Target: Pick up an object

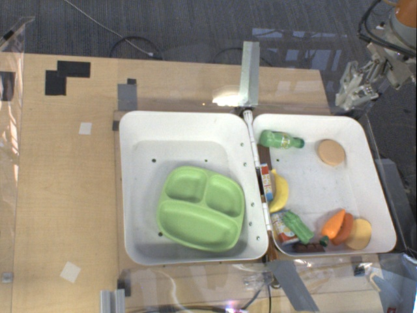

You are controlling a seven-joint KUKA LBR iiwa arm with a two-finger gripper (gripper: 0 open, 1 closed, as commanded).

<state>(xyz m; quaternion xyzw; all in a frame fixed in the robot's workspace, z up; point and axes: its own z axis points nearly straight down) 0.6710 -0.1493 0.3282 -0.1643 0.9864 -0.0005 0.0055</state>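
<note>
the end effector [355, 87] is hovering above the right bin's [365, 150] far right corner, grasping nothing; whether it is released or clenched i cannot tell. a green bottle [281, 139], tan disc [331, 152], banana [280, 193] and orange carrot [333, 223] are lying in that bin, while a green divided plate [201, 208] is sitting in the left bin [140, 175].

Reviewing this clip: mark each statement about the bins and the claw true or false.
1. The green divided plate lies in the left bin. True.
2. The claw is down among the items in the right bin. False: it is above the bench past that bin's far right corner.
3. The green bottle lies at the right bin's far left. True.
4. The banana sits on the plate. False: it lies in the right bin by the divider.
</note>
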